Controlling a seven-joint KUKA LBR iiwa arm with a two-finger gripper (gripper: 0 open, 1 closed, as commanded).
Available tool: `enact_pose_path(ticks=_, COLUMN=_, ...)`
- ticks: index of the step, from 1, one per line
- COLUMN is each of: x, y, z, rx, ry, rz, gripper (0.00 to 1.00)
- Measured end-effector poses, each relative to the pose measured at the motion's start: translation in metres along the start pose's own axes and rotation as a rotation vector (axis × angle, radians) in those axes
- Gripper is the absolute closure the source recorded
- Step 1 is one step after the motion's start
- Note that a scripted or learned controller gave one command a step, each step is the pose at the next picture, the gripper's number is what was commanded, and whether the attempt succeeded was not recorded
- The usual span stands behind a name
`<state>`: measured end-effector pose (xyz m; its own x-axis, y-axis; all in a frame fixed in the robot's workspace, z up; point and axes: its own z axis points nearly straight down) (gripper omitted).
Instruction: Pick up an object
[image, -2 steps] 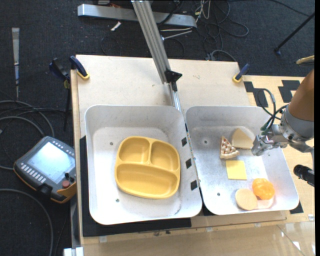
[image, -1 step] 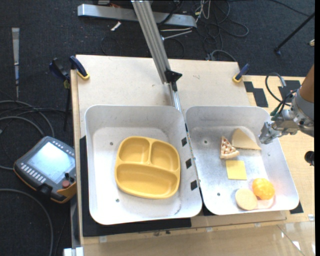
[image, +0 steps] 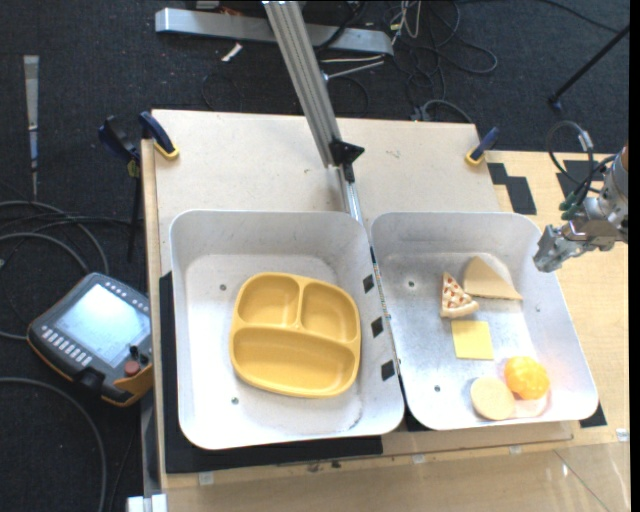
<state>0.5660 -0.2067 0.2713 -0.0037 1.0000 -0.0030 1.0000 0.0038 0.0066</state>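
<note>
The right bin (image: 420, 400) holds a pizza slice (image: 457, 296), a tan wedge (image: 489, 280), a yellow cheese square (image: 472, 340), an orange fruit (image: 526, 377) and a pale round disc (image: 492, 398) over a pink slice (image: 535, 405). My gripper (image: 552, 249) hangs at the right bin's upper right rim, to the right of the tan wedge and apart from it. Nothing shows between its fingers.
The left bin (image: 200, 300) holds a yellow divided plate (image: 296, 334). A slanted metal pole (image: 310, 85) crosses the bench at the back, ending near the bins' shared wall. Clamps sit at the bench's back corners. A teach pendant (image: 95, 335) lies on the floor to the left.
</note>
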Motion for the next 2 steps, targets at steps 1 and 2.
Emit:
enact_pose_path(ticks=1, x=0.058, y=-0.009, z=0.007, rx=0.008, ry=0.005, rz=-0.004, gripper=1.00)
enact_pose_path(ticks=2, x=0.114, y=-0.002, z=0.002, rx=0.006, ry=0.005, rz=-0.005, gripper=1.00)
